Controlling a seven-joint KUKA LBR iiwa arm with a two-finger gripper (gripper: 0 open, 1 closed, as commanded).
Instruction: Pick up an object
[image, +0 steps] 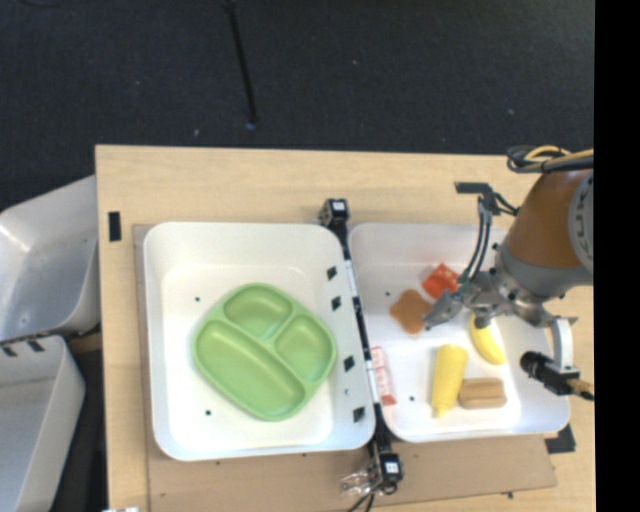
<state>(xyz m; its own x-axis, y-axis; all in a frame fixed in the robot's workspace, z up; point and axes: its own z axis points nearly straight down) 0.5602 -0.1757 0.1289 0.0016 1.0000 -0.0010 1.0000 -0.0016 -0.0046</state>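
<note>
The right bin holds several small food toys. A red-orange piece lies near its middle, with a brown piece just left of and below it. A yellow corn cob lies lengthwise toward the front, next to a tan block. A yellow banana sits under the wrist. My gripper hangs low over the bin between the brown piece, the red-orange piece and the banana. Nothing is visibly held in it.
The left bin contains a green divided plate. A black clamp strip runs along the wall between the bins. The grey arm with its orange band covers the right bin's far right part.
</note>
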